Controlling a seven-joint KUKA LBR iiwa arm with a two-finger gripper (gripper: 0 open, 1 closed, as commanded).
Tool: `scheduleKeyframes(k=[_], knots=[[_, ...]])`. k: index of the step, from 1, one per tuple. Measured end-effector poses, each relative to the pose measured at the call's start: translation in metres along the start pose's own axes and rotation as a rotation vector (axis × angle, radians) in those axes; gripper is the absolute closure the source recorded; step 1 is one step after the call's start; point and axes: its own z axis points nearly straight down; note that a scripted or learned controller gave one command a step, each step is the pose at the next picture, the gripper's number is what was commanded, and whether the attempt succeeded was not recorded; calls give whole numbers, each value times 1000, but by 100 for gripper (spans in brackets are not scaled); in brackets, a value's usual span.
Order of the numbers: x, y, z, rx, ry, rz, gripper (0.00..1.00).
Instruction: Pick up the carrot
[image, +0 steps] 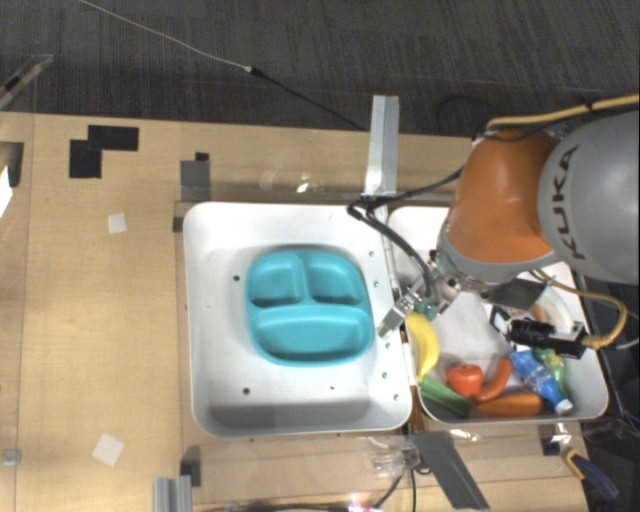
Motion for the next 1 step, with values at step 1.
scheduleKeyframes(k=[1], knots=[[1,0,0,-1,0,-1,0]])
